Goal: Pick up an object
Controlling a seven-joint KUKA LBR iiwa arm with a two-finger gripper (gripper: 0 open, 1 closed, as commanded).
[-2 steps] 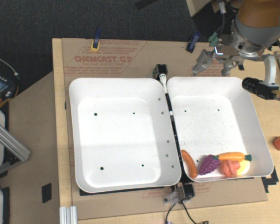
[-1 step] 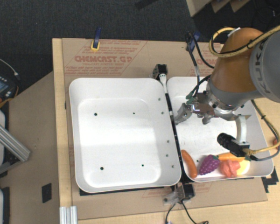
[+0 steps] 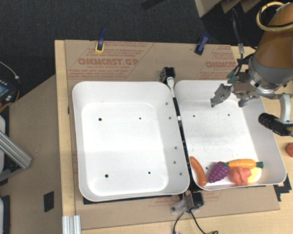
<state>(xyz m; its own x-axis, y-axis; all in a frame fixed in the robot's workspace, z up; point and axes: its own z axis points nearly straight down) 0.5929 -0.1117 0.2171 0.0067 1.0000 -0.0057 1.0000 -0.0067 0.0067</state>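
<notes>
Toy food lies along the near edge of the right bin point(image 3: 263, 145): a sausage point(image 3: 198, 171), a purple grape bunch point(image 3: 218, 171), an orange carrot point(image 3: 244, 164), a red piece point(image 3: 239, 176) and a yellow piece point(image 3: 254, 176). My gripper point(image 3: 232, 97) hangs over the far part of the right bin, well away from these. Its two fingers are spread apart with nothing between them.
The left bin point(image 3: 83, 130) lies beside the right one, with a black divider strip point(image 3: 178, 121) between them. Both rest on a cardboard sheet point(image 3: 136, 57) held by clamps. A small red thing point(image 3: 292, 150) lies outside the right bin at the right.
</notes>
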